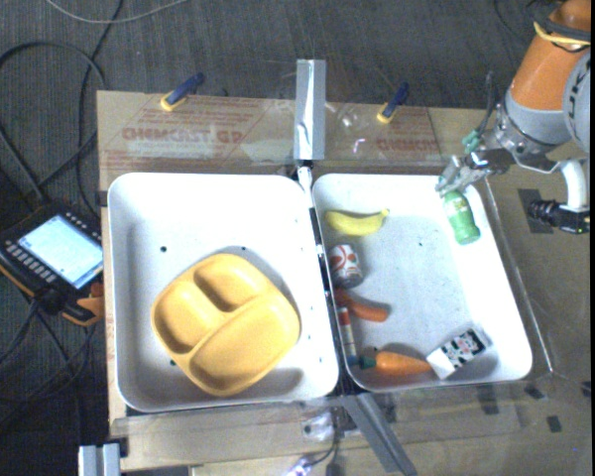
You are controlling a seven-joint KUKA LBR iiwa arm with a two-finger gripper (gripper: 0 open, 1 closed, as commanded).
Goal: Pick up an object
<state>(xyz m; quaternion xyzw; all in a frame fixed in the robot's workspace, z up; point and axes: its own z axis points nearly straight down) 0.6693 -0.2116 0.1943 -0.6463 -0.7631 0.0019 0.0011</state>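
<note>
Gripper clamps green bottle over right bin, 2 o'clock; wooden bench, dark carpet around.

Colours noted in two white bins
Yellow divided plate; yellow banana; green bottle; orange carrot; black-and-white patterned box; red-and-white can

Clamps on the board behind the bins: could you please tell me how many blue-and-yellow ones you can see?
2. One clamp sits on the board behind the left bin; the other clamp sits behind the right bin. The arm could be hiding more at the far right.
</note>
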